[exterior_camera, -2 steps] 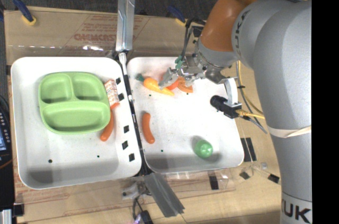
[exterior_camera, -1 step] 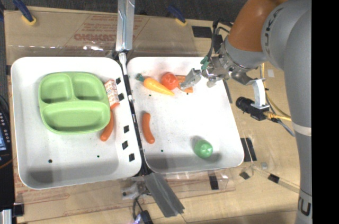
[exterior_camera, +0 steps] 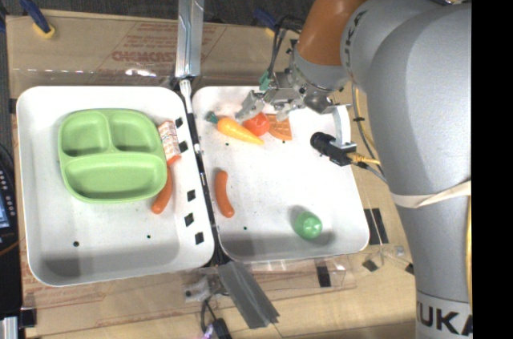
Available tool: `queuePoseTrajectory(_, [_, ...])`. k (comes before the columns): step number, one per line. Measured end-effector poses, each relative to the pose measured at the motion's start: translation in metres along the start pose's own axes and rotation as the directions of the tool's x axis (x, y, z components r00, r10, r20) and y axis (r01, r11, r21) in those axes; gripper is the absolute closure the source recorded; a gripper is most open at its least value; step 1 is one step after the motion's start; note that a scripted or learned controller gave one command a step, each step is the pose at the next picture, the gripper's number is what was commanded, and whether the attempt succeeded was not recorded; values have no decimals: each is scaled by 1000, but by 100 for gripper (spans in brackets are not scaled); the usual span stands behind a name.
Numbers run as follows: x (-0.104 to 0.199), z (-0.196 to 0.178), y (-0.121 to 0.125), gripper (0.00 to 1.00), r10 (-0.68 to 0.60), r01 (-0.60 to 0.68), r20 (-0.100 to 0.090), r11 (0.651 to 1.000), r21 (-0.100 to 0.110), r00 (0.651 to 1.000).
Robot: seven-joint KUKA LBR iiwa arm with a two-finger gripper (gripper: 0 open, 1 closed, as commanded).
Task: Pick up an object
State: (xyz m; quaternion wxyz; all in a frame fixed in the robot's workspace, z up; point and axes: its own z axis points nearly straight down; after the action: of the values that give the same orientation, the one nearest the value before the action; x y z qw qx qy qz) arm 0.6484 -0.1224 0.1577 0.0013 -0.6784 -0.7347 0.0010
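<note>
My gripper (exterior_camera: pixel 268 108) is low in the far part of the right bin (exterior_camera: pixel 337 169), right over a small red toy (exterior_camera: pixel 257 124) and an orange slice-like piece (exterior_camera: pixel 280 129). An orange carrot (exterior_camera: pixel 238 130) lies just left of them. The grey fingers (exterior_camera: pixel 255 100) straddle the red toy's top, but I cannot make out their spacing. Further toward me in the same bin lie an orange sausage (exterior_camera: pixel 224 193) and a green ball-shaped toy (exterior_camera: pixel 307 225).
The left bin (exterior_camera: pixel 48 249) holds a green divided tray (exterior_camera: pixel 112 155), a small labelled packet (exterior_camera: pixel 169 139) and another orange sausage (exterior_camera: pixel 163 194). A ridge with black clips (exterior_camera: pixel 195 193) separates the bins. The big grey arm (exterior_camera: pixel 417 89) covers the right side.
</note>
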Motion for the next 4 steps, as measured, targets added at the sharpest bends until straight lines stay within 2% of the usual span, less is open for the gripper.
queuePoseTrajectory(1, [-8, -44, 8, 0, -143, 143, 2, 990, -3, 990])
queuePoseTrajectory(2, [22, 52, 1, 0, 49, -49, 0, 999, 1, 999])
queuePoseTrajectory(3, [-59, -71, 3, 0, -7, 7, 3, 1000, -7, 1000])
queuePoseTrajectory(4, [-51, 23, 3, 0, 30, -30, -1, 1000, 4, 1000])
